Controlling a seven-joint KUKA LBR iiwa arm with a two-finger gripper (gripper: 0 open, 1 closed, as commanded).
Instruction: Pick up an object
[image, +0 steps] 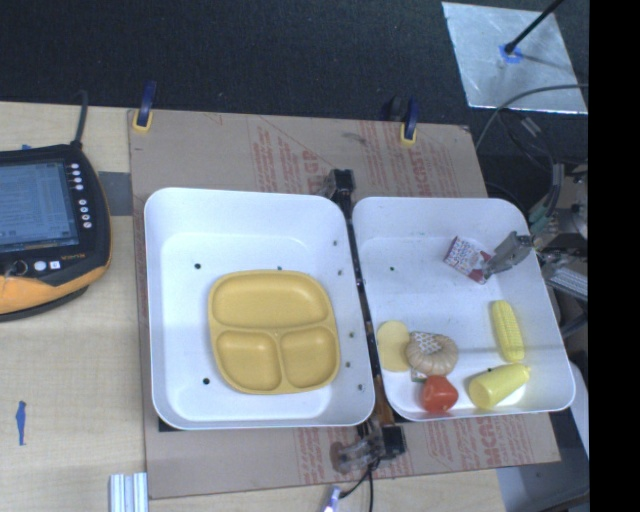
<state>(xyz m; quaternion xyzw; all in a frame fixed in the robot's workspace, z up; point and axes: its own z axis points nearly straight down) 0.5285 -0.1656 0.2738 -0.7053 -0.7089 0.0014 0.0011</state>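
A: OK, camera view. Where's the claw (487, 268)?

B: Far side of the right white bin (520, 215), reaching in from the right edge. Grey fingers tilted down-left, tips touching or just beside a small red-and-white printed packet (463, 254). Can't tell if the fingers are spread or closed, and no visible grip on the packet.

A: Rest of that bin?

B: Near side: yellow plastic corn cob (507, 330), yellow cylinder-shaped block (498, 385), red tomato-like toy (438, 394), tan ridged round piece (432, 351), pale yellow flat disc (392, 346). The last three are clustered, touching.

A: Left bin?

B: Left white bin (160, 300) holds a yellow three-compartment plastic tray (272, 329). On the table (70, 400), an orange-and-black teach pendant (48, 230) sits well apart, left.
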